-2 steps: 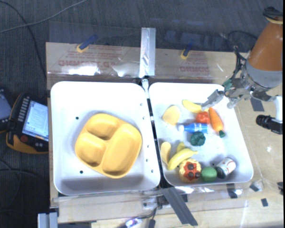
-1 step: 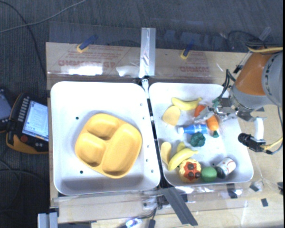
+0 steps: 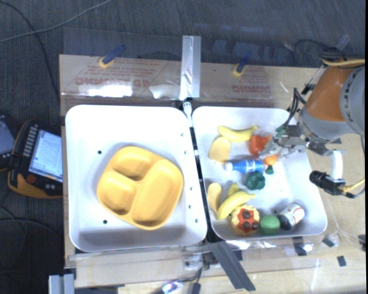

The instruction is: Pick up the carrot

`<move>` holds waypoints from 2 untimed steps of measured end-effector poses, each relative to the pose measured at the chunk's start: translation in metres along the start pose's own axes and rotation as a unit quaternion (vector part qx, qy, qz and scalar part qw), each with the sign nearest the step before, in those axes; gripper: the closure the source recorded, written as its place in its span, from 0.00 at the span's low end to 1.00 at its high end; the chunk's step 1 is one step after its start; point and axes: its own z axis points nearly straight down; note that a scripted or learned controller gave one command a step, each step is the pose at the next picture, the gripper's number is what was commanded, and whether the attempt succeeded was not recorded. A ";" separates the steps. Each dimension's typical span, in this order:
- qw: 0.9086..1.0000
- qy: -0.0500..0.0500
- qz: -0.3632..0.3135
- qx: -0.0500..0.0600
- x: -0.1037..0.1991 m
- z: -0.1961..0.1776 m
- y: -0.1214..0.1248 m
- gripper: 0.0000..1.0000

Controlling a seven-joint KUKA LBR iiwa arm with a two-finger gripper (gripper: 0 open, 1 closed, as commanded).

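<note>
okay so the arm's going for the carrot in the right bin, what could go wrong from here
1. Crowding: the carrot lies against the blue bottle and near the red piece, so the gripper might pinch or shove a neighbour instead.
2. The carrot looks small and partly hidden under the gripper, so a grasp may slip or miss.
3. The green piece just below could get knocked.

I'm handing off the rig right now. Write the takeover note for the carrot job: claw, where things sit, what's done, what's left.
Claw: down in the right bin, at its upper right, beside the carrot; open or shut can't be told.
Carrot: small orange piece in the right bin, just right of the blue bottle, below the red-orange pepper.
Left bin: holds the yellow tray.
Done: the arm has reached the carrot's area.
Left: grip the carrot and lift it; no hold is visible yet.
</note>
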 end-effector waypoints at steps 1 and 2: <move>0.984 -0.004 0.180 0.002 0.054 -0.100 -0.001 1.00; 0.986 -0.005 0.168 0.002 0.058 -0.186 0.019 1.00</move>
